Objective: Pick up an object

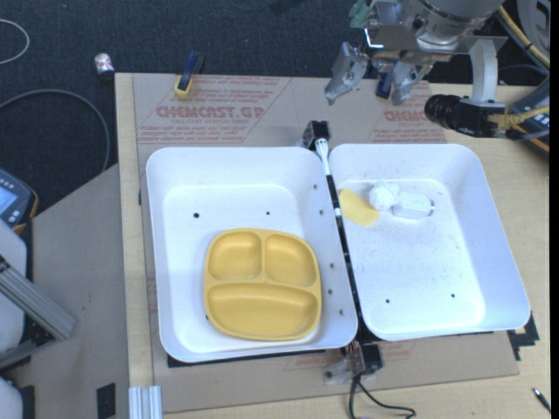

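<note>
My gripper [371, 77] hangs high above the bench, beyond the far edge of the right bin [489, 234], its two fingers spread open with nothing between them. In the right bin, near its far left part, lie a small yellow piece [358, 208] and a white crumpled object [384, 195], with a pale clear-white item [413, 206] touching it on the right. The left bin [175, 199] holds a yellow divided plate [262, 284] with three compartments.
A black brush-like tool [323, 160] lies along the seam between the two bins. A yellow-and-blue clamp [187, 75] sits at the far left edge of the cardboard base. The right bin's near half is bare white floor.
</note>
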You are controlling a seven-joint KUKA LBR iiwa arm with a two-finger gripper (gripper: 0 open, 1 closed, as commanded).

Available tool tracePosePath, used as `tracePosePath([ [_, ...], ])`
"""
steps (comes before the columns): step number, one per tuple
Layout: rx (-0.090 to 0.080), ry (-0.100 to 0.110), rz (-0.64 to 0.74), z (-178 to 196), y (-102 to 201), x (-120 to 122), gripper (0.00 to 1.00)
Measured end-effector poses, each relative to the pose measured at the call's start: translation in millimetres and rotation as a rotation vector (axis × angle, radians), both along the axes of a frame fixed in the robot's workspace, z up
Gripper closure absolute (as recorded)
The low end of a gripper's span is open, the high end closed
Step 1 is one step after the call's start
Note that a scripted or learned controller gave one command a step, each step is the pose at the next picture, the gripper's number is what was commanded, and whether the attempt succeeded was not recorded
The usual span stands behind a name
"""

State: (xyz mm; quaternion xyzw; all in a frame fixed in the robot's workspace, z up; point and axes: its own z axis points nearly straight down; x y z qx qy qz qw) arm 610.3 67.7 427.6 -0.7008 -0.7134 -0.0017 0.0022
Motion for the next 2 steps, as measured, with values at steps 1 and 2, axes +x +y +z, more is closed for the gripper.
tracePosePath([
  [1, 0.000, -0.013, -0.007, 95.0, 77.4, -34.8, 0.00],
  [2, -0.003, 0.004, -0.006, 77.7, 151.5, -100.8, 0.00],
])
